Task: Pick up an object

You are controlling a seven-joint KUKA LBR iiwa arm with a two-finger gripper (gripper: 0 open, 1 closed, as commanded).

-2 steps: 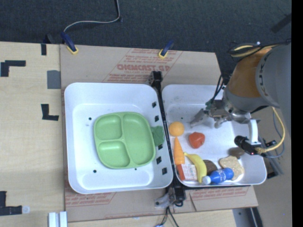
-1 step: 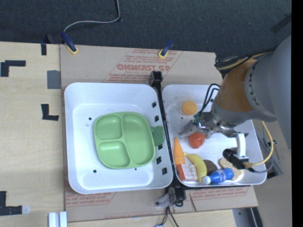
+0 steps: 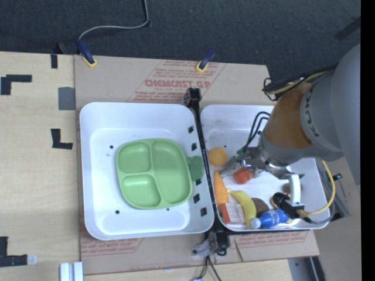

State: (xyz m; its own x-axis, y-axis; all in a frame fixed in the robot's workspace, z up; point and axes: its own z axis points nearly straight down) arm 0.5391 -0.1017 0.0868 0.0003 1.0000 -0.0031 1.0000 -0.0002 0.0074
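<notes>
Camera view: we find the gripper (image 3: 245,167) low in the right bin (image 3: 304,230), just beside the orange ball (image 3: 217,156) — toward the arm — and touching or right over a small red-orange object (image 3: 242,175), the likeliest target. We cannot tell the gripper's state; nothing is visibly held. Further from the ball, along the bin's near wall, lie a banana (image 3: 245,202) — long axis slanting toward the blue bottle (image 3: 271,218) — and an orange stick (image 3: 220,188).

Red object (image 3: 242,175) in right bin (image 3: 304,227), beside orange ball (image 3: 217,156)
</notes>
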